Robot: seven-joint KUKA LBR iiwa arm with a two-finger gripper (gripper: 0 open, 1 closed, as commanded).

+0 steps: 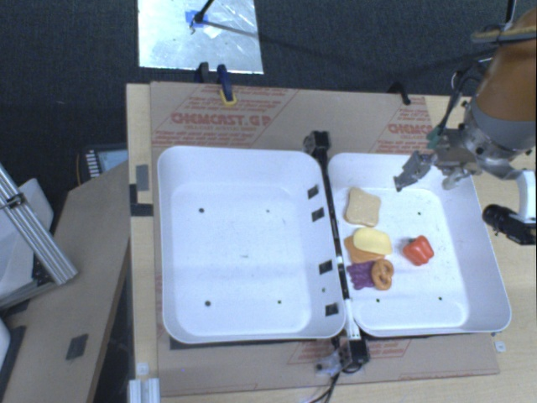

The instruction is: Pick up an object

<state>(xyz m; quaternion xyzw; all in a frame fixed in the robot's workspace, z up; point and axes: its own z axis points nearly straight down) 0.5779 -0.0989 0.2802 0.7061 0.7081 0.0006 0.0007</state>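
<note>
5 small objects were seen clustered in the right bin [470, 309], close to the divider: a tan bread slice [363, 206] farthest back, a yellow piece [372, 242] just nearer, a purple item [361, 274] and a brown pretzel-like ring [383, 274] touching each other at the near end, and a red pepper-like piece [419, 249] set slightly apart to the right. The left bin [243, 242] was seen beside it. The gripper [413, 173] was held above the far part of the right bin, right of and beyond the bread slice, with nothing seen between its fingers; whether they were spread or closed could not be told from this slant. No pick was judged to have been begun. A failed grasp was considered likely if the descent were aimed at the crowded group, since 2 neighbours could be nudged or pinched together. The flat bread slice was judged hard to seize, and a thin item could be pushed along the floor instead of being lifted.
</note>
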